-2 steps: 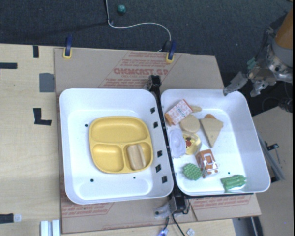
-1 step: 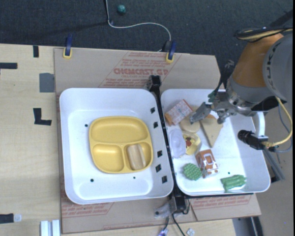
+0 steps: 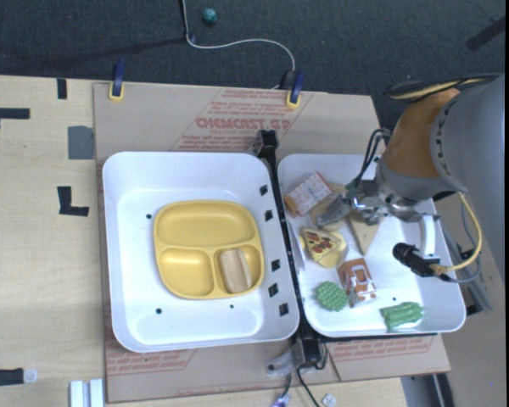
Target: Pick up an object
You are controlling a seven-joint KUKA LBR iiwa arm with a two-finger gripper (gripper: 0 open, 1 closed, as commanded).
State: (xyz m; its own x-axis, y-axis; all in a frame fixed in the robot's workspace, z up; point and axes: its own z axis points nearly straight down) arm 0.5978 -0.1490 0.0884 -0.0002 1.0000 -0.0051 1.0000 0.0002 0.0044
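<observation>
The left bin [image 3: 119, 185] holds a yellow tray [image 3: 205, 220] with three compartments, lying near the bin's middle. A tan bun [image 3: 234, 270] sits in the tray's near right compartment; the other two compartments show plain yellow.

The right bin [image 3: 445, 308] carries the small things. A pink-and-white packet [image 3: 306, 193] lies near its far left corner. Just nearer, against the left wall, is a pizza slice [image 3: 323, 247] with red spots. A pale wedge [image 3: 364, 234] lies beside the slice, toward the bin's middle. Nearer still is a brown-and-white wrapper [image 3: 357, 281], and touching or almost touching its left side a green knobbly round piece [image 3: 330, 296]. A green leafy piece [image 3: 402, 315] rests near the near right corner, apart from the others.

The gripper [image 3: 338, 214] is low over the right bin, between the packet and the pizza slice, with the wedge just to its right. Whether its jaws are apart or together cannot be told, and nothing can be seen gripped in them. The arm [image 3: 424, 147], with its orange band, covers the far right part of the bin, and a black cable fitting [image 3: 414, 259] hangs over the right side.

Both bins stand on a cardboard sheet [image 3: 229, 121], clamped at its far edge by two clips [image 3: 117, 83]. A white cable [image 3: 237, 43] lies beyond it on the dark floor.
</observation>
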